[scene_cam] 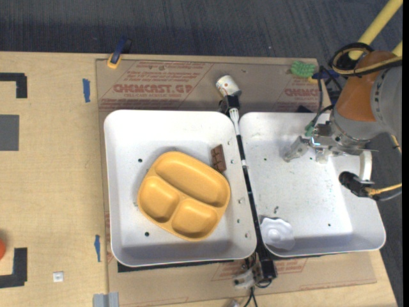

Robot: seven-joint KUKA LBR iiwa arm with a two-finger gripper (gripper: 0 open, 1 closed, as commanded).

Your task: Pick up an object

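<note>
A yellow three-compartment plate [184,194] lies in the left bin [128,139]. A small brown block [218,158] rests by that bin's right wall. In the near left corner of the right bin [332,229] sits a small clear, whitish object [277,230]. My gripper [308,152] hangs over the far part of the right bin, fingers pointing left and spread apart. Nothing is between them. The clear object is well below and left of the gripper.
A white-capped black fixture [228,91] stands at the far end of the ridge between the bins. A green clamp [303,69] and a blue-yellow clamp [118,52] hold the cardboard backing. A black cable [358,185] hangs off the wrist above the right bin's right side.
</note>
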